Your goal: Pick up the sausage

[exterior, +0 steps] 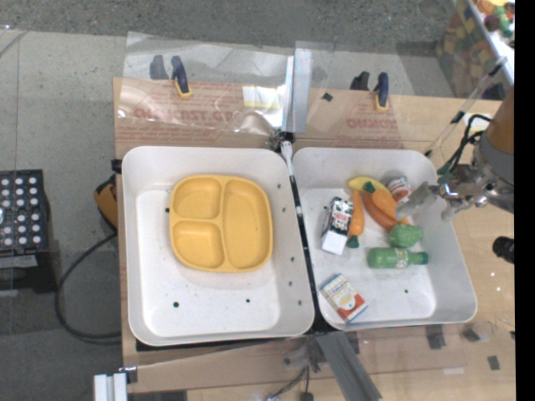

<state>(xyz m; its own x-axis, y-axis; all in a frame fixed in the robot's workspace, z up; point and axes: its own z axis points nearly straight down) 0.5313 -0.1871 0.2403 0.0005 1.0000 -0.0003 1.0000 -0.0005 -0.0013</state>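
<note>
Bench: wood top, grey floor around it | Count: two white bins, two blue clamps | Left bin (142,299): you see one yellow divided plate (221,222) | Right bin (447,295): sausage (380,211) among toy foods, beside carrot (358,213), above green bottle (396,258) | Gripper (435,195): at right bin's right edge, near sausage; grip state cannot be determined.

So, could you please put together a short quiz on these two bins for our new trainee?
1. True or false: the yellow plate lies in the right bin.
2. The sausage lies in: A) the left bin, B) the right bin, C) on the plate.
3. Fill in: the green bottle lies on its ____.

Key: 1 false; 2 B; 3 side.
</note>
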